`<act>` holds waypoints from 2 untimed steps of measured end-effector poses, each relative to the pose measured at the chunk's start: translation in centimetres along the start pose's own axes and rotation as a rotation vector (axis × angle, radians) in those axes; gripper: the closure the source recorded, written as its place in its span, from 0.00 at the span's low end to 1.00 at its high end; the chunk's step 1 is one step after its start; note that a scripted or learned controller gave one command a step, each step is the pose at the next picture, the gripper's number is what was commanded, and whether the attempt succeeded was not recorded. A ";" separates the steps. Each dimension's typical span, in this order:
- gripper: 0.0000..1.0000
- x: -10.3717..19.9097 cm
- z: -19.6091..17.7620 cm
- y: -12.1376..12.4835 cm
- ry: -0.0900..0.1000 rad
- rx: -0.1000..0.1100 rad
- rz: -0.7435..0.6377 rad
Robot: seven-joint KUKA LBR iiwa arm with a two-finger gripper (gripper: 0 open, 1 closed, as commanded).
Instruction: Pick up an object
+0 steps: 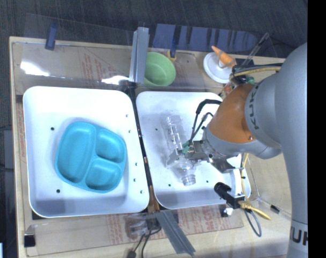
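Arm (260, 112), blue tray (90, 156), perhaps clear bottle (176, 144)

Green bowl (160, 69) sits behind the white bins (39, 106).

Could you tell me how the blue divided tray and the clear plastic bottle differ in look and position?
The blue divided tray is opaque and bright, while the clear plastic bottle is see-through and hard to make out. The tray is broad and flat; the bottle is slim and lies on its side. The tray sits in the left bin, far from the gripper; the bottle lies in the right bin, right by it. Both rest on a white bin floor.
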State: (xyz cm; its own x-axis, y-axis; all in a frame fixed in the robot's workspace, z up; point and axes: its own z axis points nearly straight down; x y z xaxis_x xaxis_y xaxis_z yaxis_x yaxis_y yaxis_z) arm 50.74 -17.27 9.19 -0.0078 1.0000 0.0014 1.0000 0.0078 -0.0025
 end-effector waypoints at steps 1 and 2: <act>1.00 0.0 -1.0 0.1 0.000 0.001 -0.004; 1.00 3.4 -10.2 3.8 0.000 0.000 0.046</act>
